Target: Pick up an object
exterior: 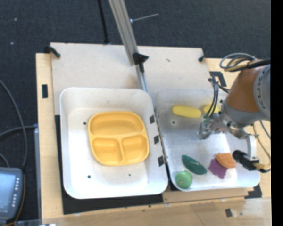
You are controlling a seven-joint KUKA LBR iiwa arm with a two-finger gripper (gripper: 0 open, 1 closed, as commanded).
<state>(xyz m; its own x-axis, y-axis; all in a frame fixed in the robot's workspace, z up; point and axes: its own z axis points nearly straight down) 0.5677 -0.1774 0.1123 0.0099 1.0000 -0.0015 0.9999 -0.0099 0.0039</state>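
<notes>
Holding a yellow divided tray point(118, 137), left bin point(70, 182); right bin point(166, 102) — banana point(187, 111), green leaf point(194, 165), lime point(183, 179), purple piece point(217, 168), orange piece point(225, 160); gripper point(205, 131) — finger state indeterminable.

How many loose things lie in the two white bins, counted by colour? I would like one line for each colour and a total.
Yellow: 2, the divided tray in the left bin and the long yellow piece in the right bin
Green: 2, the dark green piece and the light green ball
Purple: 1, the purple piece
Orange: 1, the orange piece
Total: 6
</notes>
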